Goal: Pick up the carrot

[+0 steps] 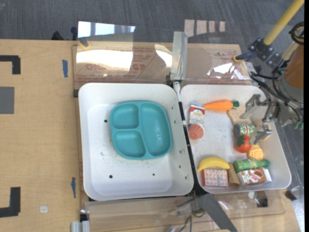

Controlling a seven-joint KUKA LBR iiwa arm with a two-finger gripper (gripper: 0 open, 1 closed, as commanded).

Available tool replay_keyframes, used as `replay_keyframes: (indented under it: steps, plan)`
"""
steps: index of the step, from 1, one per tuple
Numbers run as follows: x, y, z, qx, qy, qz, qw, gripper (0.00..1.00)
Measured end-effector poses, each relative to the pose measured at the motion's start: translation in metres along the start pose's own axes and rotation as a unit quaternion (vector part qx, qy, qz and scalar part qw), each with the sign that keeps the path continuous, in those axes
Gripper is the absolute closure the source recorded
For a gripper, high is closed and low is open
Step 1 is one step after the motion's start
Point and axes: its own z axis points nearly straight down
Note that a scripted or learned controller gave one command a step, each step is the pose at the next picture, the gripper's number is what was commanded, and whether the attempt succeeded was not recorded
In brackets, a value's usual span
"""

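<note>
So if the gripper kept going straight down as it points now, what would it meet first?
Probably the green can beside the tomato, not the carrot; the gripper hangs right of it. Depth is unclear.

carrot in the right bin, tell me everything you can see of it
The carrot is a small orange toy, plastic by its look, with a green stub of leaves at its right end. It lies flat, roughly level across the picture, tip pointing left, near the far wall of the right bin. A small carton sits just left of its tip; I cannot tell if they touch. The claw is to its right, apart from it.
</note>
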Motion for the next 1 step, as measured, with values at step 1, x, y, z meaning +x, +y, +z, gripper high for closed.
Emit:
replay_keyframes:
  steps: [1]
  plan:
    - [-0.0113,-0.0220,0.0959,0.000,-0.003,-0.035,0.9994,0.00]
